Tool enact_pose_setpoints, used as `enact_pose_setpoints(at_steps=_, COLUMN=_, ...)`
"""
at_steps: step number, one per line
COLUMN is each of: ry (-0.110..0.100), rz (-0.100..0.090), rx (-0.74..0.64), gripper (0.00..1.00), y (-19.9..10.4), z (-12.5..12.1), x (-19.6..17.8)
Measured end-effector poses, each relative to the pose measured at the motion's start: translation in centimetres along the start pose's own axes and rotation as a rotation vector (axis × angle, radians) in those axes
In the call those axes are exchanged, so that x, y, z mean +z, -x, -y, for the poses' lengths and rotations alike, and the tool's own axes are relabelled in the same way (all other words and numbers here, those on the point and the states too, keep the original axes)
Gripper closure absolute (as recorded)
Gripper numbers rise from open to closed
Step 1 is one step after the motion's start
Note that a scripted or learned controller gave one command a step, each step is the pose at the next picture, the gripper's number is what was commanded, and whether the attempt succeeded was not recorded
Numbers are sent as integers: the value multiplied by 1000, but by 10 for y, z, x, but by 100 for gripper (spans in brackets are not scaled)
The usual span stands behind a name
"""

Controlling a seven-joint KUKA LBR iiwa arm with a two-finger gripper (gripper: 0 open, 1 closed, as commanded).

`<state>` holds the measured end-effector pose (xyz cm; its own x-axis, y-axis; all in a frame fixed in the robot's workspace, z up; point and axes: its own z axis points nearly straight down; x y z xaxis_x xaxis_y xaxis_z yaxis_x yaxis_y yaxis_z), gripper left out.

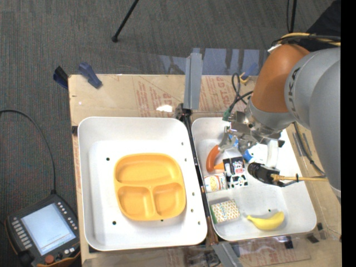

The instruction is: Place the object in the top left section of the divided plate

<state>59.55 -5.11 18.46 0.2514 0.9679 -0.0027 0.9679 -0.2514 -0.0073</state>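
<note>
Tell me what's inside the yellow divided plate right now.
Nothing shows inside the yellow divided plate in the left bin: all three sections are bare and uncovered. The banana and other items lie in the right bin, where the gripper hovers.

A yellow divided plate (149, 193) lies in the left white bin (92, 149), all three sections bare. In the right bin (300, 204) lie an orange carrot-like piece (212, 158), a small printed box (234, 171), a little jar (214, 183), a green-patterned packet (225, 211) and a banana (266, 221). The tool (240, 139) hangs low over the right bin near the orange piece.
</note>
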Motion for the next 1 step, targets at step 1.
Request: enact_pose_setpoints(at_steps=1, ry=0, rz=-1, rx=-8, gripper=100, y=-54, z=74, x=0)
